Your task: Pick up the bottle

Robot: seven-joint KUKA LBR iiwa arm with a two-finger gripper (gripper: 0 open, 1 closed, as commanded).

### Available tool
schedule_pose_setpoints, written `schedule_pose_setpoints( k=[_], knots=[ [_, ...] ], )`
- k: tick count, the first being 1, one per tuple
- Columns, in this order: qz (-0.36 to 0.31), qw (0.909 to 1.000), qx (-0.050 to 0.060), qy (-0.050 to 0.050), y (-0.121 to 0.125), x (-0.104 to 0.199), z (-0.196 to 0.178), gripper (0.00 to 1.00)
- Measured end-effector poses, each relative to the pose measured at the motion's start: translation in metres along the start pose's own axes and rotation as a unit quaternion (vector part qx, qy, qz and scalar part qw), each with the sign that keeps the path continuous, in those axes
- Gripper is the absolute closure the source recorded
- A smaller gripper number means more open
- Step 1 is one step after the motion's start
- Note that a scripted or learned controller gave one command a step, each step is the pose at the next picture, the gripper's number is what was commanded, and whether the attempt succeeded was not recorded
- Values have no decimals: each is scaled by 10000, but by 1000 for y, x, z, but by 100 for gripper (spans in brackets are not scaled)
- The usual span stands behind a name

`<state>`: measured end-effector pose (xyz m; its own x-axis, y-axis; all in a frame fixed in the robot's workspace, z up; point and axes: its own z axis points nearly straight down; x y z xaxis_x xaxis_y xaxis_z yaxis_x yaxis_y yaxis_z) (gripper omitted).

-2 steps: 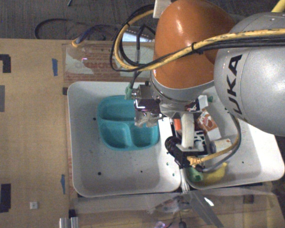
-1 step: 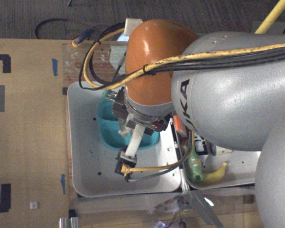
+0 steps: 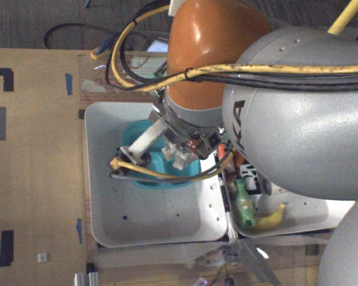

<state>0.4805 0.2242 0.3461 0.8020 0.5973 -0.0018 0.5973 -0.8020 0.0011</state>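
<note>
On the tabletop (image 3: 36, 177), the left bin (image 3: 107, 219) carries a teal bowl (image 3: 137, 137) near its far edge, and the pincer (image 3: 174, 157) hangs just over that bowl's near rim; I cannot tell how its fingers stand. To the right, in the near left corner of the right bin (image 3: 322, 216), the green bottle (image 3: 244, 204) lies beside a yellow banana (image 3: 273, 217), under the grey arm (image 3: 298, 112).

Gripper (image 3: 178, 155) low, arm bent over.
</note>
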Motion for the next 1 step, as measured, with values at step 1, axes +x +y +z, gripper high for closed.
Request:
schedule_pose_setpoints(
  k=[1],
  knots=[
    [1975,9803,-3,-3,0,0,52,100]
  ],
)
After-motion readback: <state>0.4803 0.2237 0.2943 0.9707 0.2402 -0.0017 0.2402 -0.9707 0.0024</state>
